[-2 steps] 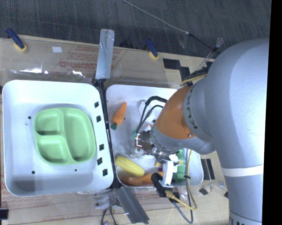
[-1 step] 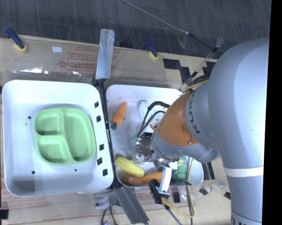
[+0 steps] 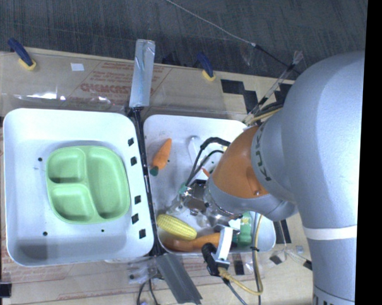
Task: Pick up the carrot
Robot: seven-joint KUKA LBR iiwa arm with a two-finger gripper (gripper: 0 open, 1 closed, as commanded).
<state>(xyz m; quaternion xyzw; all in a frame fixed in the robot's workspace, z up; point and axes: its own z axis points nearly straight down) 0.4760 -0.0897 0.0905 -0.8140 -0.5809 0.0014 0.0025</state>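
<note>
The carrot (image 3: 161,154), orange with a green stem end, lies in the right bin (image 3: 179,126) near its left wall, pointing up and slightly right. My gripper (image 3: 189,198) hangs low in the middle of that bin, below and to the right of the carrot and apart from it. The orange-banded wrist (image 3: 240,176) covers most of the gripper from above.
A yellow corn cob (image 3: 176,227) and an orange-brown sausage-like piece (image 3: 188,244) lie at the right bin's front edge, just below the gripper. The left bin (image 3: 16,173) holds a green divided plate (image 3: 87,183). Cables trail off the wrist toward the front.
</note>
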